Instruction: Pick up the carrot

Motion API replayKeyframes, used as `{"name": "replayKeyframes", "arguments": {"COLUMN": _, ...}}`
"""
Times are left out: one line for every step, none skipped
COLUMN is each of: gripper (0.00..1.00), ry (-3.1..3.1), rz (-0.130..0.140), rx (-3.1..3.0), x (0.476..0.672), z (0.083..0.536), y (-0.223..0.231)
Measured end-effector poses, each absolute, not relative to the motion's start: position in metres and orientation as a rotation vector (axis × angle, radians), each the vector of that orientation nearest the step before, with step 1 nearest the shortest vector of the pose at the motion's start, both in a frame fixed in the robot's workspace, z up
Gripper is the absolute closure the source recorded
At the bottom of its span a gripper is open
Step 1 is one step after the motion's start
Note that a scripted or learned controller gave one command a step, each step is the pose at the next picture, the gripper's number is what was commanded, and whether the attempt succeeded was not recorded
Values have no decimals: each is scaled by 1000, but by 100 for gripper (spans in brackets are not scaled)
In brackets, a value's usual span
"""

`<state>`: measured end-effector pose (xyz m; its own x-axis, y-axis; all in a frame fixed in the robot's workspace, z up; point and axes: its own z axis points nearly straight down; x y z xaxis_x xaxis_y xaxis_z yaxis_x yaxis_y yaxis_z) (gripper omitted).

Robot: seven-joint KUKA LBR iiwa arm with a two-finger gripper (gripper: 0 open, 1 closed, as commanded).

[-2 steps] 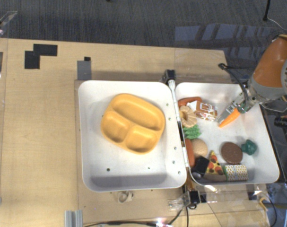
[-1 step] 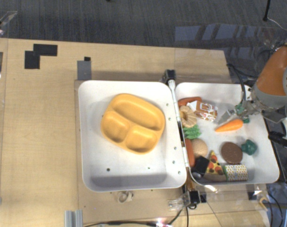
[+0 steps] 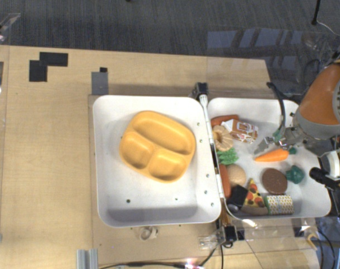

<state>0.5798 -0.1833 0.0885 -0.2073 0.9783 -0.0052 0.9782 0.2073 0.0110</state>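
The orange carrot (image 3: 271, 156) lies on its side in the middle of the right white bin (image 3: 312, 209), its tip pointing left. My gripper (image 3: 280, 143) comes in from the right, below the arm's orange band (image 3: 325, 98). It sits right at the carrot's upper right end, where a bit of green shows. The gripper's body hides where it meets the carrot, so a grasp is not visible.
A yellow divided plate (image 3: 157, 145) fills the left bin (image 3: 108, 206). Around the carrot lie a brown disc (image 3: 274, 180), a teal piece (image 3: 296, 175), a patterned can (image 3: 279, 204), a pizza slice (image 3: 252, 195), green leaves (image 3: 228, 157), a packet (image 3: 243, 131) and a red sausage (image 3: 226, 119).
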Motion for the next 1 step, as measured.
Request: {"name": "replayKeyframes", "arguments": {"gripper": 0, "ry": 2513, "rz": 10, "rx": 1859, "x": 545, "z": 90, "y": -173}}
